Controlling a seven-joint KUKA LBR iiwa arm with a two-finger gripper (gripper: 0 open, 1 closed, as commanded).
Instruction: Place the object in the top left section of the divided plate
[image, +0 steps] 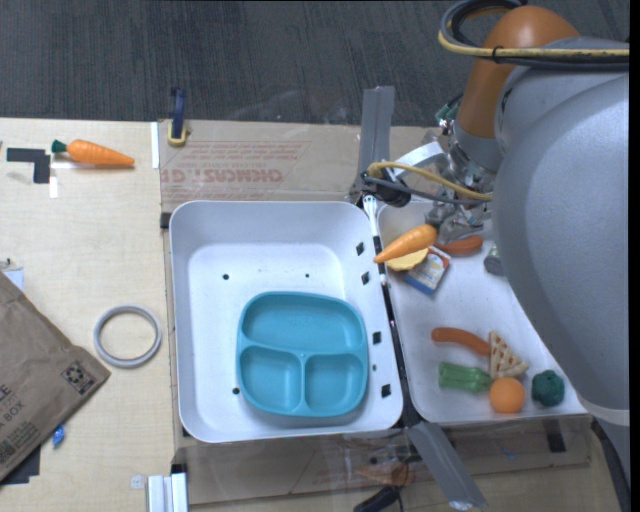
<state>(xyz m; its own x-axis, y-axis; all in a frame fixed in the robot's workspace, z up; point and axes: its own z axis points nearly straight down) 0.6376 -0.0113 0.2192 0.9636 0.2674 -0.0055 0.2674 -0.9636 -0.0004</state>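
Jaws (440, 222) cannot be judged open or closed; a toy carrot (408, 243) is seen just below (possibly lifted), toward the blue divided plate (300, 352).

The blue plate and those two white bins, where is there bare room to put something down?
All three sections of the divided plate are bare, and so is the left bin floor behind it. The right bin is crowded: a carrot at its back, a red sausage, green piece and orange ball in front.

Bare plate (300, 352), bin wall (382, 300) between
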